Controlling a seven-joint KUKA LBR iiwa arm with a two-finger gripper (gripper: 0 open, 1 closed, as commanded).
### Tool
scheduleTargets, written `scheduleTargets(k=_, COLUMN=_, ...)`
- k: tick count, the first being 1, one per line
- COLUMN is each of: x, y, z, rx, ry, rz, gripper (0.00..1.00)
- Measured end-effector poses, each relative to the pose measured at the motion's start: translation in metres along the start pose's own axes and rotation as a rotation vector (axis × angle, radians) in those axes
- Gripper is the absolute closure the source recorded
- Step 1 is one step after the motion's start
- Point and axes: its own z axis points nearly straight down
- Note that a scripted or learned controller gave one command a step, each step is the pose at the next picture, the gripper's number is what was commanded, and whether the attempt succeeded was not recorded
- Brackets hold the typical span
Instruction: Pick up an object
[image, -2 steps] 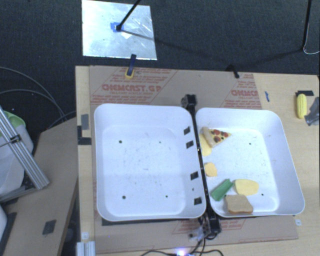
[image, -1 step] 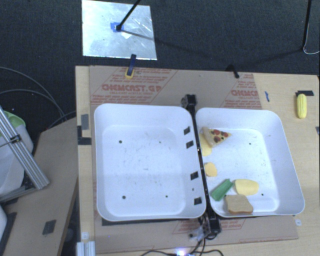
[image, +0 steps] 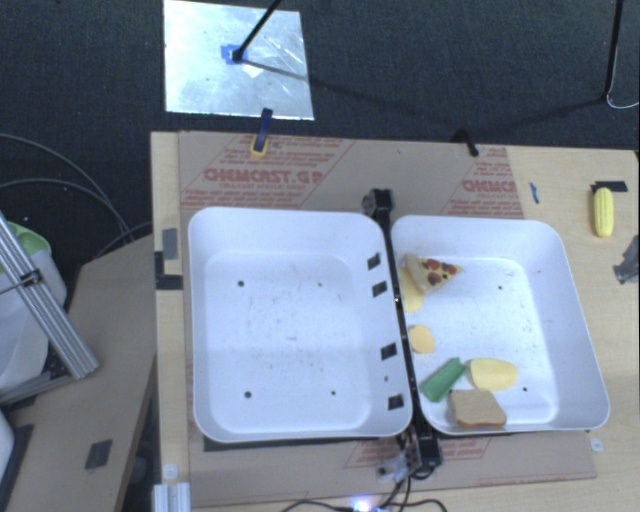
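Gripper (image: 629, 258) is my reading of the small grey shape at the tabletop's (image: 560, 170) right edge, level with the upper part of the right bin (image: 578, 340). So little of it is in frame that I cannot tell whether it is apart or together, and nothing is seen held in it. The arm appears pulled back to the right, well apart from the bin's contents and not yet over any of them. The pickable things are gathered in the right bin, mostly along its left wall and front edge, probably where they slid or dropped against the sloping sides. A toy pizza slice (image: 430, 271) lies near the back-left corner. A small yellow disc (image: 422, 340) sits further along the left wall. A green piece (image: 441, 378), a rounded yellow piece (image: 493, 374) and a toy bread slice (image: 476, 409) are clustered near the front-left corner, touching or nearly so. A yellow toy corn cob (image: 603, 211) lies on the tabletop beyond the bin's back-right corner. The left bin (image: 200, 300) sits alongside, touching the right one. The crowding by the wall could make a clean grasp awkward; the pizza slice stands freer.
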Motion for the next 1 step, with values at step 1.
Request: scheduleTargets(k=1, x=0.0498, y=-0.0071, z=0.0418, rx=0.0, ry=0.002, rz=-0.008, gripper=1.0)
